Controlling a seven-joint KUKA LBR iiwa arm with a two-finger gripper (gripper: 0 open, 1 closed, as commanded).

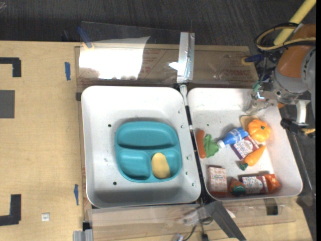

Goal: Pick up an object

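Observation:
My gripper hangs over the back right corner of the right bin, just above and behind a small orange pumpkin. It is apart from every object. In the same bin lie a blue bottle, a purple packet, an orange carrot-shaped piece, a red carrot with a green top, a small printed box and a red bottle on its side. A yellow potato-like object sits in a teal divided tray in the left bin.
A clear plastic sheet and a metal bracket stand behind the bins. Yellow and blue cables hang near the arm at the upper right. Cardboard-coloured bench stretches to the left.

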